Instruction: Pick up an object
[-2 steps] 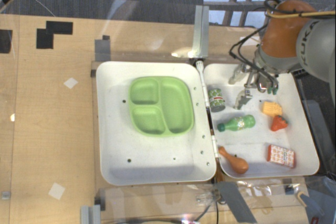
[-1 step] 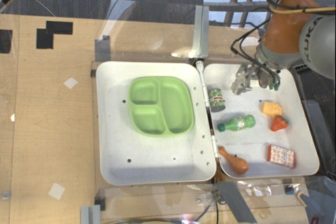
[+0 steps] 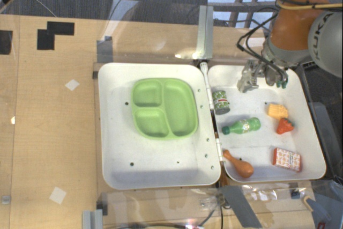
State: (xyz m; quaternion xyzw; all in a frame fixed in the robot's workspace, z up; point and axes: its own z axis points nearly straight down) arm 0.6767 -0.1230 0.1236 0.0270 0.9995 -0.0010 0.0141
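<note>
Nothing is between the gripper's (image 3: 262,79) fingers — it hangs over the far edge of the right bin (image 3: 311,115), and whether it is open I cannot tell. Below it lie a small can (image 3: 221,101) against the left wall, a green bottle (image 3: 241,126) on its side, a yellow piece (image 3: 277,111), a red strawberry (image 3: 285,126), a printed carton (image 3: 287,159) near the right corner, and a drumstick (image 3: 237,164) at the near-left corner. The left bin (image 3: 115,163) carries a green divided tray (image 3: 163,108).

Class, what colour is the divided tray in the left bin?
Light green, clearest in the camera view.
</note>
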